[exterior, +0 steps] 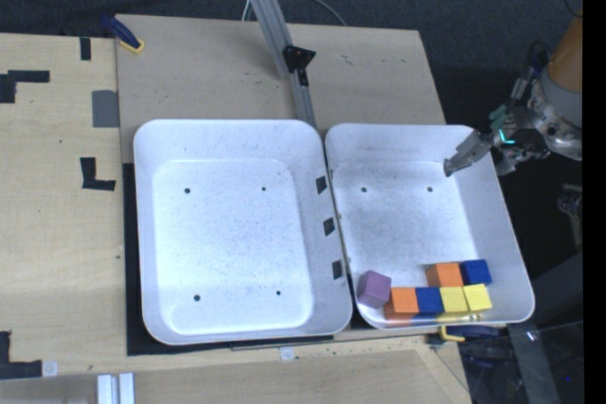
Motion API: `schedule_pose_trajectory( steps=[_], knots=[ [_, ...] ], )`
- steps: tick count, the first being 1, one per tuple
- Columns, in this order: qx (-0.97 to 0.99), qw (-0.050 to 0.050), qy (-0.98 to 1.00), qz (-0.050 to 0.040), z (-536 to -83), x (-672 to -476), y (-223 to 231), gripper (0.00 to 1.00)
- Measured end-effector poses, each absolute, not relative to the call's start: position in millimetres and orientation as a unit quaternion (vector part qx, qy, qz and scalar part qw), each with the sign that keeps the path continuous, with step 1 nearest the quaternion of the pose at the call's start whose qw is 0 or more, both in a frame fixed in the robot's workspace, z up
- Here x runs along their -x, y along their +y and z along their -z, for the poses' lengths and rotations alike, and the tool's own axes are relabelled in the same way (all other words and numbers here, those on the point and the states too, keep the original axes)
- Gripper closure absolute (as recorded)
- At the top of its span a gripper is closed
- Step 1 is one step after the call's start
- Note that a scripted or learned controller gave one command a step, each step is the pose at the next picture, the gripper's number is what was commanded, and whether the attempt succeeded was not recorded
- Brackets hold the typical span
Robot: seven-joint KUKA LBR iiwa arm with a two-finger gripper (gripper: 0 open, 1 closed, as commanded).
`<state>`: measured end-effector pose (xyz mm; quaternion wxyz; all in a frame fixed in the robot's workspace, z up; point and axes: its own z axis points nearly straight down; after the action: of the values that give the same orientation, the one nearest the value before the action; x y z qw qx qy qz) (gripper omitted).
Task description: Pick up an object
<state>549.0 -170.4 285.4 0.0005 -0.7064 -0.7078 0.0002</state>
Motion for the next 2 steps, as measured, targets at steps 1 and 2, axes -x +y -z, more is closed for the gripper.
schedule_pose_trajectory(
  steps=[1,2],
  knots=[
    [0.706,0.004,-0.708,-0.0022,-214,-536.9,-144,0.0],
    [0.706,0.003,-0.708,-0.0018,-165,-539.5,-114,0.0]
  ],
)
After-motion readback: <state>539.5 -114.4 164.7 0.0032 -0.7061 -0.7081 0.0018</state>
